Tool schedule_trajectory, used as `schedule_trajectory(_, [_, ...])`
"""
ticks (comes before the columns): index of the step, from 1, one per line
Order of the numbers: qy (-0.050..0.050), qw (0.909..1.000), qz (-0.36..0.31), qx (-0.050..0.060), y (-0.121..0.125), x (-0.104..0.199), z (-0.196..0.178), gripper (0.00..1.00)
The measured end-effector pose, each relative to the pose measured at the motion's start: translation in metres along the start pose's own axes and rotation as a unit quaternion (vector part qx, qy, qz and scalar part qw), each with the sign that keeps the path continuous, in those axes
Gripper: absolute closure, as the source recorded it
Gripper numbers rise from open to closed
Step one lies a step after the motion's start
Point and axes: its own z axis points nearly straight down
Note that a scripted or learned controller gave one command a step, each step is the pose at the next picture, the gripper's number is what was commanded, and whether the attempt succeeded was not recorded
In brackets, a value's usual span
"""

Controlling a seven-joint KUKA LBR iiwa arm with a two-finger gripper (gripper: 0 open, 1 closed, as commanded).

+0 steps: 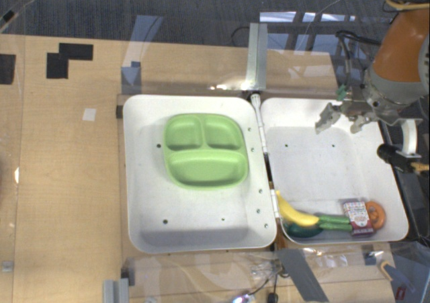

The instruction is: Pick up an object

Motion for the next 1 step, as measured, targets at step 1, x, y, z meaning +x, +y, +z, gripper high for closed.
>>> schedule_trajectory(1, [0.000, 0.9981, -0.061, 0.000, -0.0086, 0.0479, 0.0508, 0.00])
